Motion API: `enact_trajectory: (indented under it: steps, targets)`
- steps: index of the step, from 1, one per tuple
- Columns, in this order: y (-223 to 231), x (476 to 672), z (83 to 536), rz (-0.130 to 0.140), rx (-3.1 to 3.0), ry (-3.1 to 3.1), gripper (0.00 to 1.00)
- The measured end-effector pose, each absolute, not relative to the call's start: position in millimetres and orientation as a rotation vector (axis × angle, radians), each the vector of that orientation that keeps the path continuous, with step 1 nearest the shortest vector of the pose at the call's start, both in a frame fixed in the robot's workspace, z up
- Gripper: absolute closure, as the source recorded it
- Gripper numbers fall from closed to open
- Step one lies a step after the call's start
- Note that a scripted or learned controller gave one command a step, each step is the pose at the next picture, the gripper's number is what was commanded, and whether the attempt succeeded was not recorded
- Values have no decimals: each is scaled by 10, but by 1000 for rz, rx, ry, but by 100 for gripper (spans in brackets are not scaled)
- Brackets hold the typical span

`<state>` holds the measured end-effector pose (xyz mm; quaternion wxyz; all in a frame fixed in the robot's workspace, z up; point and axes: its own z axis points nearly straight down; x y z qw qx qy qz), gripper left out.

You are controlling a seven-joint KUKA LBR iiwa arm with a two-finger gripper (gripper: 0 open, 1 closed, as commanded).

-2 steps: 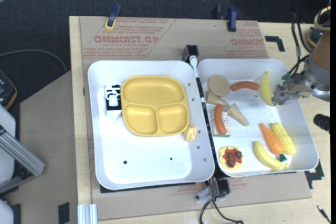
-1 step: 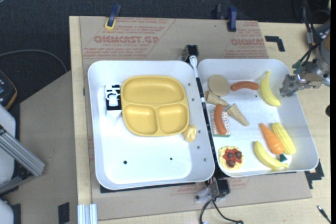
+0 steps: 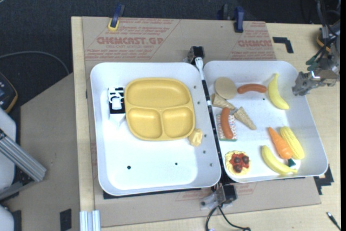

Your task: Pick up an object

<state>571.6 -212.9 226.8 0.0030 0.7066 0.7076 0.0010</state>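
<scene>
The right bin (image 3: 311, 116) holds toy food. A yellow banana (image 3: 277, 92) lies at its back right, with a red sausage (image 3: 252, 88) and a round tan cookie (image 3: 225, 87) to its left. Two cones (image 3: 244, 116) and a hot dog (image 3: 226, 123) lie near the left wall. At the front are a carrot (image 3: 279, 142), a corn cob (image 3: 292, 142), a second banana (image 3: 275, 161) and a small pizza (image 3: 238, 161). My gripper (image 3: 304, 84) hangs over the bin's right rim, just right of the back banana, with nothing visibly in it.
The left bin (image 3: 151, 176) holds a yellow divided tray (image 3: 159, 108), a black-and-white card (image 3: 115, 101) and a small pale yellow piece (image 3: 195, 138). A black divider clamp (image 3: 197, 54) sits between the bins. Blue and yellow clamps (image 3: 114, 19) grip the bench's back edge.
</scene>
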Motion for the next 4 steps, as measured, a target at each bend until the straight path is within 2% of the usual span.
enact_trajectory:
  steps: [2,3,4]
  targets:
    - [-1093,5482,2091,-1,2220,2228,100]
    - [-657,5394,2188,1,2218,2230,100]
    - [-188,5226,2122,-2,2220,2230,100]
